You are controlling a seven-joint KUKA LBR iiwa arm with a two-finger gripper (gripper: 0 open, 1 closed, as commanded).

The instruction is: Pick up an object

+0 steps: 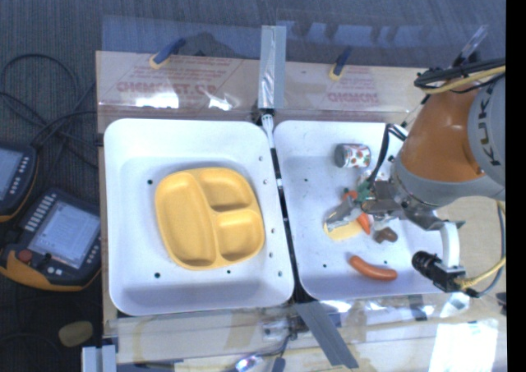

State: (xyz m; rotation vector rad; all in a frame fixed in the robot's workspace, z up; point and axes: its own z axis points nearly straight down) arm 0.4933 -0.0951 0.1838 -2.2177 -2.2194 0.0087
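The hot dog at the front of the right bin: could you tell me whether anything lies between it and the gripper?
Nothing visible lies between them. The hot dog sits alone on the bin floor, while the gripper is down among a cluster behind it: a yellow wedge, a small carrot and a brown piece.

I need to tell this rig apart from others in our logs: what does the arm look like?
The arm is grey with a broad orange band above the wrist and dark lettering on its casing. Black and yellow cables run along it. The gripper is dark metal.
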